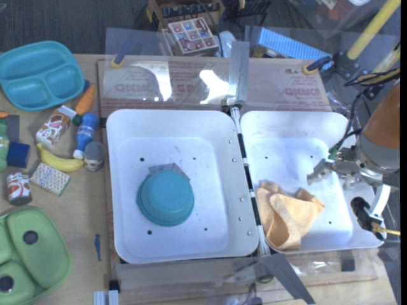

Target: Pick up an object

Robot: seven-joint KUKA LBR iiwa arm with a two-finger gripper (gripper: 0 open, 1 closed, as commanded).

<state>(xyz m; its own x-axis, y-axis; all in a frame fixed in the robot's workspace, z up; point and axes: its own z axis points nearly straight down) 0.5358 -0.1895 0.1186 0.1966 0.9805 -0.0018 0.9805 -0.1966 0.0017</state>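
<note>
**Soft cloth in the right bin, bowl in the left**

The nearest thing to pick is the yellow cloth (289, 218), crumpled against the left wall of the right bin (299, 138), near its front corner. It looks light and limp — it should give under the fingers instead of slipping, and it will sag once lifted. The raised fold along its top edge seems the best place to pinch; a flat patch would likely offer little to grip.

The left bin (172, 132) holds a teal bowl (166, 197), upside down on a grey scrap. It appears stiff, smooth and rounded — probably hard to grip from above, since the dome gives no edge.

The tool (334, 169) sits over the right bin, just beside the cloth and apart from it, holding nothing; how wide it stands I cannot tell.
</note>
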